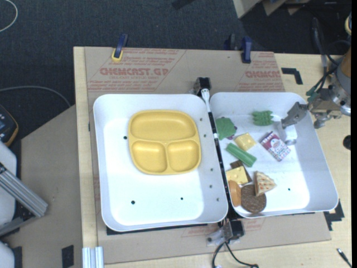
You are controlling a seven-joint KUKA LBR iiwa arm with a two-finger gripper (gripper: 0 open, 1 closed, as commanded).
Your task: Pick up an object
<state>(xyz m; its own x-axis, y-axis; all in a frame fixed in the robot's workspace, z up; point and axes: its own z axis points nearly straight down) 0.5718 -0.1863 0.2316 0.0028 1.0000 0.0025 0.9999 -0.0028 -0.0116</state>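
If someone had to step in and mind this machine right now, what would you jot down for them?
Hand: over the right bin, above its far right part, beside the red and white packet; nothing seen held in it.
Things: toy food lies in the right bin, including a green piece, a yellow block and a brown cookie. The left bin holds a yellow divided plate.
Done: nothing picked up yet.
Left: grasp one object and lift it.

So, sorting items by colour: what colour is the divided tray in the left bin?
Yellow; the divided tray shows plainly in the camera view.
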